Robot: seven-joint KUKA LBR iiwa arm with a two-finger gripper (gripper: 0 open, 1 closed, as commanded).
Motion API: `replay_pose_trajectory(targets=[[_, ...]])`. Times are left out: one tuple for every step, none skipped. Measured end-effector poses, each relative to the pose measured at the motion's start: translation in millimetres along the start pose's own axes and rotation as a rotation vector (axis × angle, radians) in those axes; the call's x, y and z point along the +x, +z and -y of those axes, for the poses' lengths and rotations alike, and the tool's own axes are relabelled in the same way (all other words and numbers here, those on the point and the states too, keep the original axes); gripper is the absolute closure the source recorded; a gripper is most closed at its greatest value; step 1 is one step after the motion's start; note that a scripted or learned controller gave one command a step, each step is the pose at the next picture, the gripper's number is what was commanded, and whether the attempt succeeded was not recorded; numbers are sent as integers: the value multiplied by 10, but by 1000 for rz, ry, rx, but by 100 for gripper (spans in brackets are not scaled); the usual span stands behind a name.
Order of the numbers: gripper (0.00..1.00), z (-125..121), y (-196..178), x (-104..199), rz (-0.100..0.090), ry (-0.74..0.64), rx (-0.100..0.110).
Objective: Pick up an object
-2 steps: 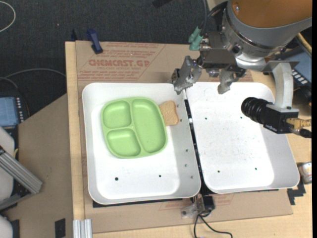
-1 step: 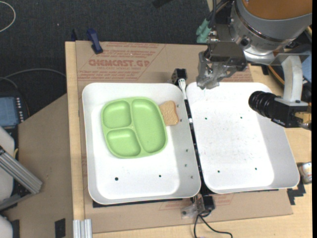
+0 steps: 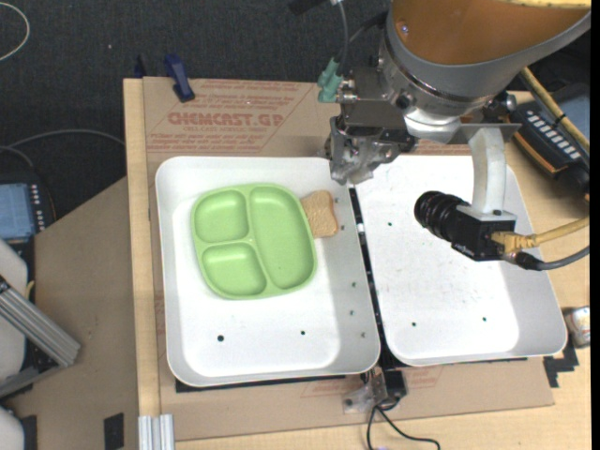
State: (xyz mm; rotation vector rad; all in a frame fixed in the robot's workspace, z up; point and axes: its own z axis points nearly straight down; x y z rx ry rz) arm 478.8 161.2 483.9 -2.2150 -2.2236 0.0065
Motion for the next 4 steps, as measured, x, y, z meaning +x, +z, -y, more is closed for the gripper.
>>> replay_pose_trajectory(targets=[[100,-3,-470,318,-4,-1,-11],[100,-5,-516,494,-3,2,-8],[100,-19,-518,-486,1,15,-4],[100,3,297,-539,2,7,6]])
